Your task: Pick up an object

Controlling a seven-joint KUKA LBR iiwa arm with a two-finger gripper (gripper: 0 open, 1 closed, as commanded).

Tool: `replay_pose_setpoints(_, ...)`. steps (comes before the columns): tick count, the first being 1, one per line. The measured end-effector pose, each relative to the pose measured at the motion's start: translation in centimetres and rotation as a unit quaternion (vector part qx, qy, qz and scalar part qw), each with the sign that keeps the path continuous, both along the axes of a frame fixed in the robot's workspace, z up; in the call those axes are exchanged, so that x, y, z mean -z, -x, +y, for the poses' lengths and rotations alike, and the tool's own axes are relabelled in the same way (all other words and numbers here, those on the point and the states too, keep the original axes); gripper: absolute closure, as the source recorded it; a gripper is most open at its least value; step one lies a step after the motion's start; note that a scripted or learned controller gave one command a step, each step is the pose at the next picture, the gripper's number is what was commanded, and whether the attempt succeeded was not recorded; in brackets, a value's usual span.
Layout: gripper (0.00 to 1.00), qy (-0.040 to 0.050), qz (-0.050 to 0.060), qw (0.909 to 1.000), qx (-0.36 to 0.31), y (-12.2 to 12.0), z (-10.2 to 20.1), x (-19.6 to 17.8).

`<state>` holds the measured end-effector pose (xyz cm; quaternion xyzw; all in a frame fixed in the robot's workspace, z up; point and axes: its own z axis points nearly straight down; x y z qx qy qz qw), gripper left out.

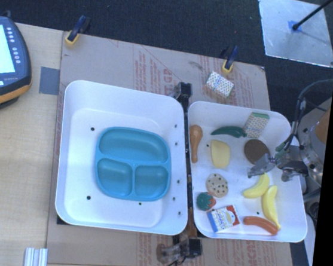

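Desk (7, 158): light wood, with a brown cardboard sheet (162, 68) laid over it under both bins. Near edge: a small metal bracket (35, 258) at the left, a clamp with a cable (179, 249) between the bins.

Left bin (71, 148) holds one blue divided plate (133, 163), three compartments, flat, roughly centred.

Right bin (290, 232), near to far: a red sausage (260, 224) and a small snack packet (223, 218) at the front wall, a green-red round piece (205, 201) just beside the packet, two bananas (265, 196) touching at right, a cookie (217, 185), a yellow wedge (219, 154), a tan spoon-shaped piece (195, 142) along the left wall, a brown round piece (256, 150), a green pepper (229, 131), a green-topped sponge block (255, 124) in the far corner.

Gripper (263, 166) comes in from the right, sitting between the brown round piece and the upper banana. Fingers spread apart, nothing between them.

Further back: a patterned cube (219, 84) on the cardboard outside the bins, two blue-yellow clips (76, 30) on the cardboard's far edge, a teach pendant (0, 61) at far left. Beyond the desk: dark carpet (169, 9), a pale sheet with a blue mark (297, 26) on it.
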<state>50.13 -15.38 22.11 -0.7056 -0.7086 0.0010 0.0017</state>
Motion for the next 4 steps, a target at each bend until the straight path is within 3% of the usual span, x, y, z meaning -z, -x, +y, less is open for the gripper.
replay_pose_setpoints(1,0.00,0.0001,0.001,1.0000,-0.001,2.0,5.9,13.0)
replay_pose_setpoints(2,0.00,0.0002,0.000,1.0000,0.001,-4.4,4.3,12.9)
replay_pose_setpoints(3,0.00,0.0005,-0.001,1.0000,0.001,-13.6,5.1,12.9)
replay_pose_setpoints(4,0.00,0.0006,0.001,1.0000,0.001,-11.3,5.9,13.0)
